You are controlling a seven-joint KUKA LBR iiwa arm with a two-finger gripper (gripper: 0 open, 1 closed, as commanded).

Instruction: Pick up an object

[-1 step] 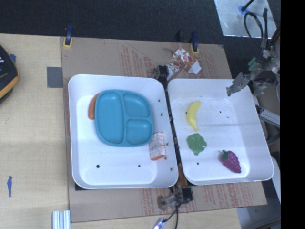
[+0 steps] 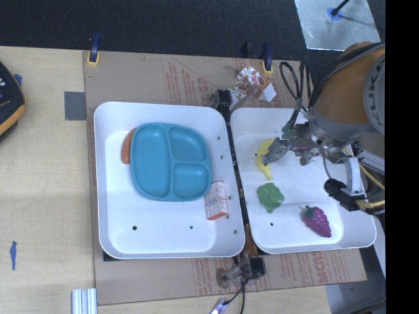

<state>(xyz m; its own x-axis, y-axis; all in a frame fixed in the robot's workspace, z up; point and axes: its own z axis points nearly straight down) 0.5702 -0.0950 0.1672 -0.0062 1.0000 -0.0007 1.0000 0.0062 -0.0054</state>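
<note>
My gripper point(image 2: 290, 156) hangs low over the upper part of the right bin point(image 2: 294, 241), open, with bare white bin floor between its fingers. Its left finger point(image 2: 275, 151) is right beside a yellow banana point(image 2: 263, 159), which lies just left of it; I cannot tell whether they touch. Nothing is held. A green broccoli piece point(image 2: 269, 196) lies below the banana. A purple bunch of grapes point(image 2: 317, 221) rests near the bin's lower right corner.
The left bin point(image 2: 111, 227) holds a blue divided plate point(image 2: 170, 161), an orange item point(image 2: 126, 146) tucked under the plate's left edge, and a small carton point(image 2: 217, 200). A crumpled wrapper point(image 2: 252, 82) lies behind the bins. The arm's grey and orange body point(image 2: 347, 97) covers the right bin's upper right.
</note>
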